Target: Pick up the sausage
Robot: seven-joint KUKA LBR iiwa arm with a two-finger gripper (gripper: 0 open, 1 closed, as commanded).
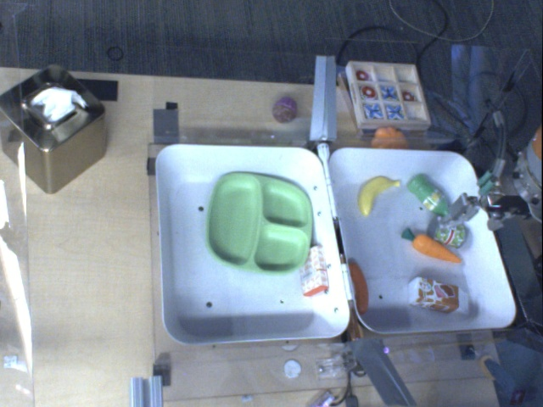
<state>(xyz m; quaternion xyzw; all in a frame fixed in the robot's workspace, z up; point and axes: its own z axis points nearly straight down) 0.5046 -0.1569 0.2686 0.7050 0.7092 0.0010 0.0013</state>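
Nearest the camera, at the bottom edge of the frame, some small clear and metal fittings [335, 367] are lying on the bench [85, 270] just below the two white bins. Above them, the left bin [182, 312] is holding a green divided tray [259, 219] at its centre, and a small red-and-white carton [316, 271] is lying just beside the tray's lower right corner, close to the bin's right wall.

The sausage [359, 285], reddish brown, is lying at the lower left of the right bin [496, 308], pressed against the wall that separates the two bins. A brown-and-white carton [434, 294] is resting near that bin's lower right. An orange carrot [436, 247] with a green top is lying at centre right, and a green bottle [428, 192] is sitting above it, with a yellow banana [375, 192] to its left.

The gripper [462, 210] is reaching in from the right edge of the frame and hanging over the right part of the right bin, just above the carrot and beside a small greenish object [452, 234]; whether its fingers are apart or together, I cannot tell. It is well apart from the sausage.

At the upper left, a tan box [55, 147] with white tissue is standing on the bench. A tic-tac-toe board [386, 96] is lying beyond the right bin, and a small purple ball [285, 108] is sitting to the board's left.
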